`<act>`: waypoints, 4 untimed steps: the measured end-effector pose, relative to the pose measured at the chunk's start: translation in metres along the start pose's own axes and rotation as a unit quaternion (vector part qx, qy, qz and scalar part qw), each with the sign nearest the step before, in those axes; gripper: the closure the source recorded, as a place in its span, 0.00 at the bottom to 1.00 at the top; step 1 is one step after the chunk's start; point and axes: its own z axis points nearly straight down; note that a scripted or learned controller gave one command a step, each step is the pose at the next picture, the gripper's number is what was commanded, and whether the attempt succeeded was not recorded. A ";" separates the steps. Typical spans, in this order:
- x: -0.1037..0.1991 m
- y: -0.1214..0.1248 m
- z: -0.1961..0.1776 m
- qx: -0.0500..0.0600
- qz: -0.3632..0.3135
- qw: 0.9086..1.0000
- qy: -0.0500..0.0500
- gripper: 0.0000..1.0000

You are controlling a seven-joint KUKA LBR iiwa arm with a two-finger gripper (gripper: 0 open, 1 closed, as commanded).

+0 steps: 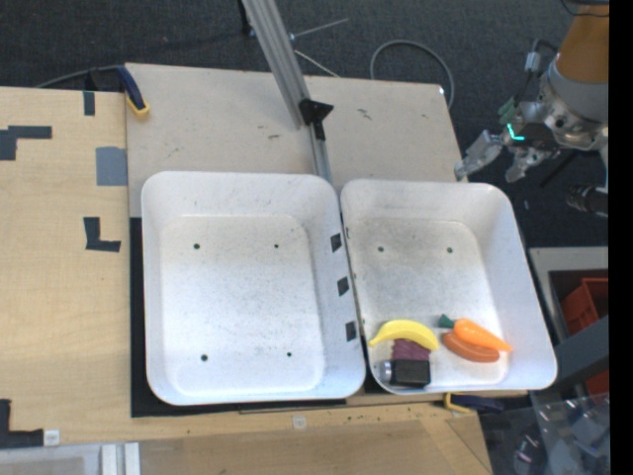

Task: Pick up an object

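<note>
At the near edge of the right bin (514, 231) lie three small objects: a yellow banana (404, 333), an orange carrot with a green top (474, 341), and a dark maroon and black block (409, 364) just in front of the banana. My gripper (499, 158) hangs off the bin's far right corner, above the bench edge and well away from the objects. Its two fingers are spread apart with nothing between them.
The left bin (158, 265) stands beside the right one, sharing a divider. A slanted metal pole (282, 52) rises behind the bins. A cable loops on the bench at the back. Red crate at the right edge (591, 300).
</note>
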 end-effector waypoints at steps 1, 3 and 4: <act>0.000 0.001 -0.003 -0.002 -0.001 1.000 -0.001 0.00; -0.004 0.008 0.094 0.000 -0.001 1.000 -0.001 0.00; -0.007 -0.002 0.145 0.000 0.000 1.000 -0.001 0.00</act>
